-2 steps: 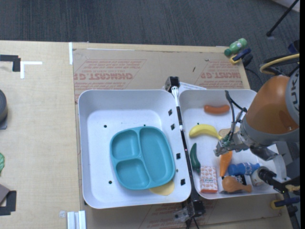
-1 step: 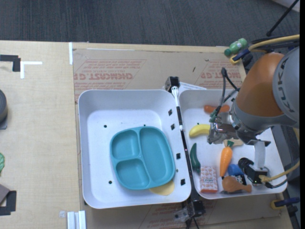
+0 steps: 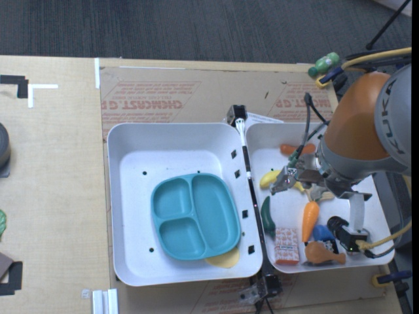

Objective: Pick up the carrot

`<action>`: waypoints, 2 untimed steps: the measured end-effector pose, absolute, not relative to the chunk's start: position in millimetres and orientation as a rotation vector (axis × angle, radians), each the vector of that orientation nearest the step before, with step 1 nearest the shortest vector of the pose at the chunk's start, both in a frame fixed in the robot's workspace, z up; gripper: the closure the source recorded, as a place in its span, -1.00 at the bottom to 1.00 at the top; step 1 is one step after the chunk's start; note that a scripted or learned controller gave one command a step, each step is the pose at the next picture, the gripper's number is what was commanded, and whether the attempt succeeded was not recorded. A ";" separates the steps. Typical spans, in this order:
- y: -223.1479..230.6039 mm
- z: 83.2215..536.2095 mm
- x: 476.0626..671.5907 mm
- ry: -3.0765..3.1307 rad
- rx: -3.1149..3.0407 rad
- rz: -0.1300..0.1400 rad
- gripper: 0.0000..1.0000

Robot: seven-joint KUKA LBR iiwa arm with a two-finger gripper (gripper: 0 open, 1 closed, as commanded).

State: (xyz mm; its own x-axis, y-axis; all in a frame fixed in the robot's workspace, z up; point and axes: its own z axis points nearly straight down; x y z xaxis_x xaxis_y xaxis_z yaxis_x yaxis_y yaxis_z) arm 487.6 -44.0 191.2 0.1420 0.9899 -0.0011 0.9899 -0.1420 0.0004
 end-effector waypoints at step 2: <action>40.0 191.2 479.4 2.447 1.968 -0.001 -1.00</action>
